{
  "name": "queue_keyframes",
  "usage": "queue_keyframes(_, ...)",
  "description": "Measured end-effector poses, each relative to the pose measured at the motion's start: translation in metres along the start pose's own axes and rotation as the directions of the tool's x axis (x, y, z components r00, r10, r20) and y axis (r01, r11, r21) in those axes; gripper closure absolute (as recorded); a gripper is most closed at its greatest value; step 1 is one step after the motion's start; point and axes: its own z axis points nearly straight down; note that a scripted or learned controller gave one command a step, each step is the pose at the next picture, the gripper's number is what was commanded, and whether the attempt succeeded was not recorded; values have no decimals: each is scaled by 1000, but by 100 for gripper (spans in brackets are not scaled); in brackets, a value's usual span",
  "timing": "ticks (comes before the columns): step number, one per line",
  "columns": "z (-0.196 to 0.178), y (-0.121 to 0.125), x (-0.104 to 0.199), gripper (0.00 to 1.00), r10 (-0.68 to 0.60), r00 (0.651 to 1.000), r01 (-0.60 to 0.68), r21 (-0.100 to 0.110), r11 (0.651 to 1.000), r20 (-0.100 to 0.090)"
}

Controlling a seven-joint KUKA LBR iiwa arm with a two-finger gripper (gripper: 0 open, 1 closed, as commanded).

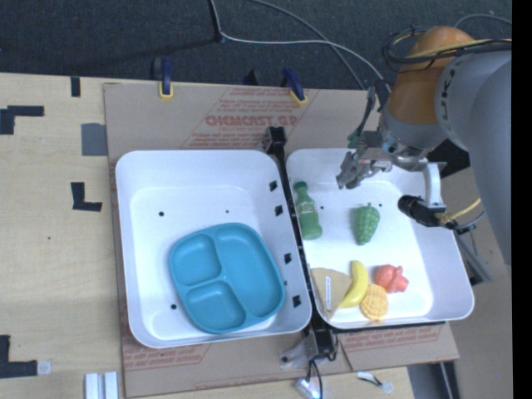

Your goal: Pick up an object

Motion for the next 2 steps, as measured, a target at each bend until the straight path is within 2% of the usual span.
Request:
queue_keyframes(1,-57,6,5,100,0,1000,0,-1,1000,0)
queue_keyframes(2,-80,7,5,100,0,1000,0,1,1000,0)
